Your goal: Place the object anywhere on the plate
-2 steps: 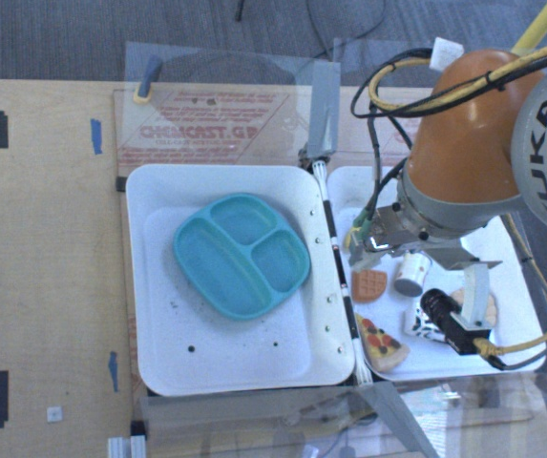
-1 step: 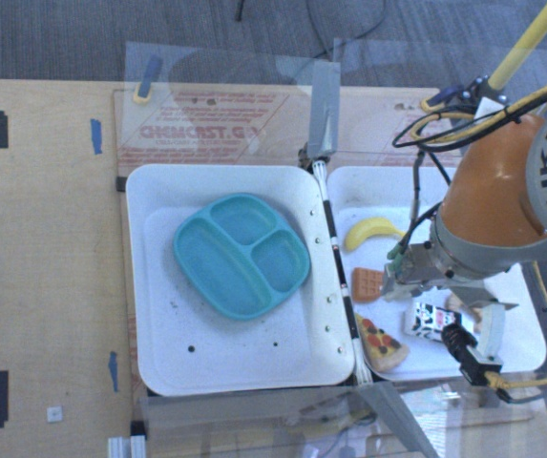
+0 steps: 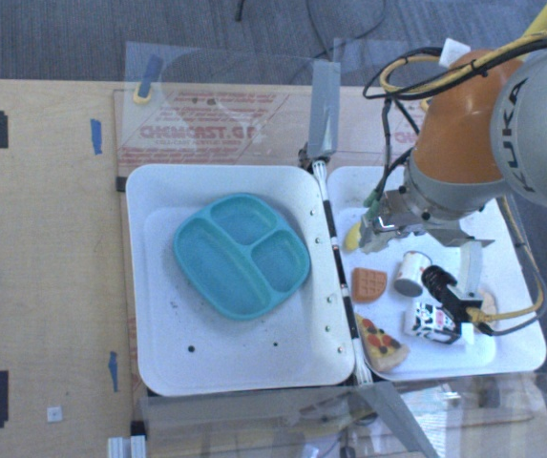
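A teal plate (image 3: pixel 242 255) with three compartments lies tilted in the left bin (image 3: pixel 158 351), with nothing on it. My gripper (image 3: pixel 376 225) hangs over the near-left part of the right bin (image 3: pixel 521 351), under the orange-banded wrist. A small yellow object (image 3: pixel 352 237) lies right beside the gripper on its left, against the bin's left wall. Below it lie an orange waffle piece (image 3: pixel 369 283) and a pizza slice (image 3: pixel 384 344).
A white cup-like cylinder (image 3: pixel 410 273) and a black-and-white patterned carton (image 3: pixel 430 322) sit in the middle of the right bin. The raised divider (image 3: pixel 335 284) between the two bins runs just left of the gripper. A clear sheet lies on the bench behind the bins.
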Controlling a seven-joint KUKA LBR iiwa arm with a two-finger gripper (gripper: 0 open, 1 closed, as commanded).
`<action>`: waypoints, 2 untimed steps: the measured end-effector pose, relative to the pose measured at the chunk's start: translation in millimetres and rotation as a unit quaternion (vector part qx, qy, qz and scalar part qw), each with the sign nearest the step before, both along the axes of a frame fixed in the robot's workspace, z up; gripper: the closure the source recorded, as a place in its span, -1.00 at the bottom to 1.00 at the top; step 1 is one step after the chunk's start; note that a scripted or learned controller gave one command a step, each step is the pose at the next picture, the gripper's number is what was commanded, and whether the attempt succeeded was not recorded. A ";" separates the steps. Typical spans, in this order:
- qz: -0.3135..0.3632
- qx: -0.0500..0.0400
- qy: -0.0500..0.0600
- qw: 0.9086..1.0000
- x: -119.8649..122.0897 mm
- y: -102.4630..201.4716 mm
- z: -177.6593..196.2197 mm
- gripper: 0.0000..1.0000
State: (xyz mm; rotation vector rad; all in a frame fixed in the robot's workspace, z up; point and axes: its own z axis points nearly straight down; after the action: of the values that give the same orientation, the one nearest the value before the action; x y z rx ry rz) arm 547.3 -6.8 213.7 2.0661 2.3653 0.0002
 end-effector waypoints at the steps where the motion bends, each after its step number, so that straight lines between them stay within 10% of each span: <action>1: -0.046 0.001 0.002 0.999 -17.2 -78.2 -17.7 1.00; 2: 0.033 0.001 0.002 0.999 -68.0 -112.6 16.8 1.00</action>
State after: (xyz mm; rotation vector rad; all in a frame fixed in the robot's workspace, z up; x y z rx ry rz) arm 479.2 -119.4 230.5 1.9882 2.4358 -0.0012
